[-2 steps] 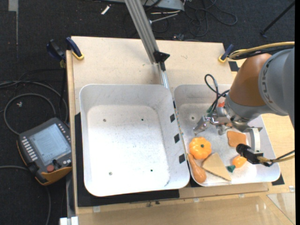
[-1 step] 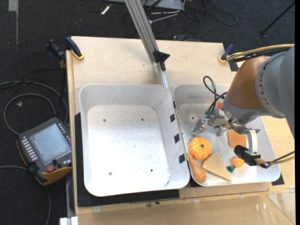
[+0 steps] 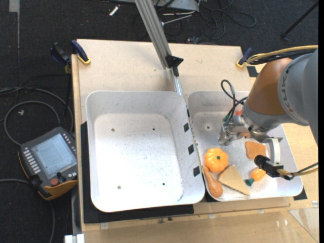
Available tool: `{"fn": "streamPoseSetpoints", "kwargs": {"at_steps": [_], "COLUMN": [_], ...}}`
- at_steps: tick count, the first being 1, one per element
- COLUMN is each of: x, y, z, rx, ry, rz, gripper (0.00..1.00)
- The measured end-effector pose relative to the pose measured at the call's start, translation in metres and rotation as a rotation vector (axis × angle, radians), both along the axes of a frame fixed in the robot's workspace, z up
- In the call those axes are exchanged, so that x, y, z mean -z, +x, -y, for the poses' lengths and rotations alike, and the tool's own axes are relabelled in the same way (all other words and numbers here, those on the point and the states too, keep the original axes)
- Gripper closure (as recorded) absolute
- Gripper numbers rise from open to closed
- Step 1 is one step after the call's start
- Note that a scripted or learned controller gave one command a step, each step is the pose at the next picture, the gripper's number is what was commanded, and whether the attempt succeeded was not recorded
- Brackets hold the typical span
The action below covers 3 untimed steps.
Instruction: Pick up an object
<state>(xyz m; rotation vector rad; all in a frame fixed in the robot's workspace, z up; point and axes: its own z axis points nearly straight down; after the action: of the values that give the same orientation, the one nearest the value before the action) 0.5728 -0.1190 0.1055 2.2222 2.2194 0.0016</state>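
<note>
The right bin (image 3: 202,116) holds several toy foods near its front. An orange pumpkin (image 3: 216,159) with a green stem lies at the front left. A tan wedge (image 3: 234,179) rests just in front of it, beside an orange-brown elongated piece (image 3: 213,185) against the bin's left wall. An orange slab (image 3: 254,149) and a small orange item with a green tip (image 3: 257,175) lie further right. My gripper (image 3: 227,134) hangs low over the bin's middle, just behind and right of the pumpkin, with nothing visibly in it.
The left bin (image 3: 96,151) stands beside the right one, their walls meeting at the centre. A slanted metal pole (image 3: 154,29) rises from behind the bins. The arm's bulk (image 3: 276,92) and a black and yellow cable (image 3: 273,169) overhang the right bin's right side.
</note>
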Motion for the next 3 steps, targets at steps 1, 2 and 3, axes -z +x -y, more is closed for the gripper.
{"fn": "streamPoseSetpoints", "kwargs": {"at_steps": [1,2,3], "x": [-0.063,-0.124,-0.137], "y": [0.005,0.012,0.013], "z": [0.001,0.006,0.005], "rx": [-0.004,-0.004,-0.004], "ry": [-0.001,-0.002,-0.001], "rz": [0.005,0.006,0.002], "gripper": [1.00,1.00,1.00]}}
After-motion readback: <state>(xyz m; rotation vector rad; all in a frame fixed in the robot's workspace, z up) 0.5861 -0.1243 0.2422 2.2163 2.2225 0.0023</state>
